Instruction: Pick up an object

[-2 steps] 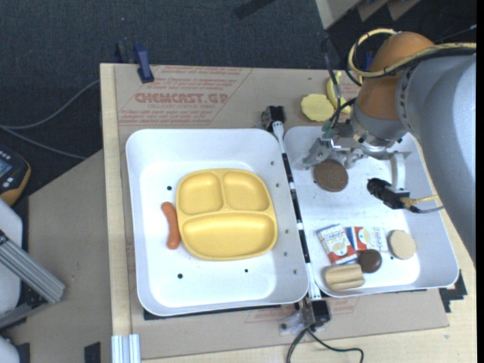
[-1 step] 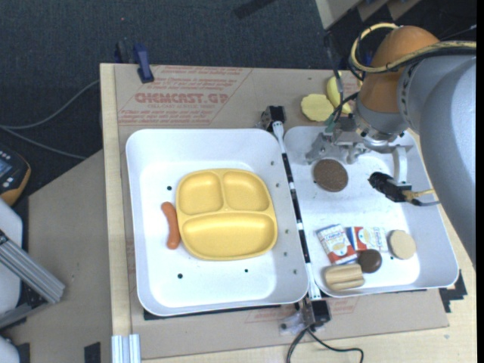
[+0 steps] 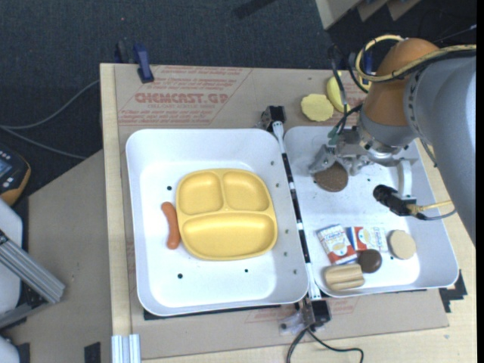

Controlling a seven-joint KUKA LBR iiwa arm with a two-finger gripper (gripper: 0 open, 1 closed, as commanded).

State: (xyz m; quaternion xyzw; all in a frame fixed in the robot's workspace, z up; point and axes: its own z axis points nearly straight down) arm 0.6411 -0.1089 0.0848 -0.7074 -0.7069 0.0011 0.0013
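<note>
Gripper [image 3: 338, 159] hung over a brown round cookie [image 3: 331, 178] in the right bin [image 3: 435, 278]; whether it gripped the cookie could not be told. Left of it sat a yellow divided plate [image 3: 225, 213].

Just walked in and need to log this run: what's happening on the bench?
The arm's gripper is low in the right bin, right at a brown round piece; whether it grips it is unclear. Other toy foods lie at that bin's near end. The left bin holds a yellow divided plate with a sausage beside it.
</note>
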